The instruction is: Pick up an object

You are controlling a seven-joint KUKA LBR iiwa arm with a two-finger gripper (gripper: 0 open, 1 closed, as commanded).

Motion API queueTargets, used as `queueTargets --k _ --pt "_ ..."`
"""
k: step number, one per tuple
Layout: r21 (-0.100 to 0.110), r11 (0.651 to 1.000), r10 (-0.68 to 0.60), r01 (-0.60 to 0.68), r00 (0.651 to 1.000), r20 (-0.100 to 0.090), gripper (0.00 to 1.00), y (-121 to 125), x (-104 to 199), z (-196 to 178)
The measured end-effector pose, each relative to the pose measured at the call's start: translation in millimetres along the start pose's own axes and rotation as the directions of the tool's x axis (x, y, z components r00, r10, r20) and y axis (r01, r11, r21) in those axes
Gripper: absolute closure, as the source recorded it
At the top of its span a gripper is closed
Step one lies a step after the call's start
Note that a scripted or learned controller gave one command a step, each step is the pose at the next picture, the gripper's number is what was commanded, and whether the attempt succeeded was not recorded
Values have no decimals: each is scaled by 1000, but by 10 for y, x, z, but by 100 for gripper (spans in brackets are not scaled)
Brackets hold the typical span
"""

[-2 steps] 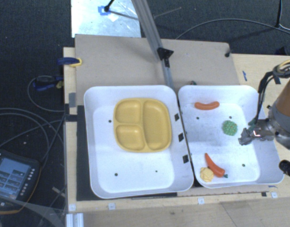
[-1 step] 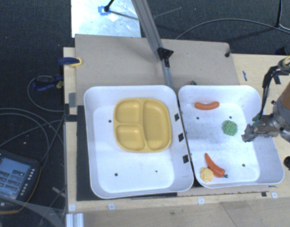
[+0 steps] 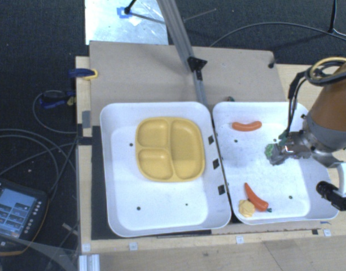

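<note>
In the right bin [image 3: 297,208], my gripper [image 3: 279,151] reaches in from the right and hangs over the bin's middle. A small dark green object [image 3: 270,149] sits right at its tip; whether it is gripped or just lies beside it is unclear. An orange sausage-shaped toy [image 3: 246,126] lies near the bin's far side. A red-orange carrot-like piece [image 3: 255,197] and a small yellow piece [image 3: 246,209] lie together at the near left corner.
The left bin [image 3: 122,208] holds a yellow divided plate [image 3: 170,149]. A grey pole [image 3: 178,27] slants across the back of the bench. Black cables [image 3: 294,89] loop beside the arm's wrist, and a black fitting [image 3: 331,192] juts over the right bin's near right edge.
</note>
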State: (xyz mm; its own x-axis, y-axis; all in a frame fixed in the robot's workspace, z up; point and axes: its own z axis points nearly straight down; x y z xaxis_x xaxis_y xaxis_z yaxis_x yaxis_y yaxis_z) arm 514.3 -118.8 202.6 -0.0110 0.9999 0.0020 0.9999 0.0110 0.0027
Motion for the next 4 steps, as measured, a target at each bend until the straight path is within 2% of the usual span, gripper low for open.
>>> queueTargets --k 2,3,4 --pt "0 1000 0 0 1000 0 100 465 837 8" --pt "-1 1000 -1 1 1000 0 100 626 1367 -146" --pt "-3 1000 0 0 1000 0 100 952 1863 -278"
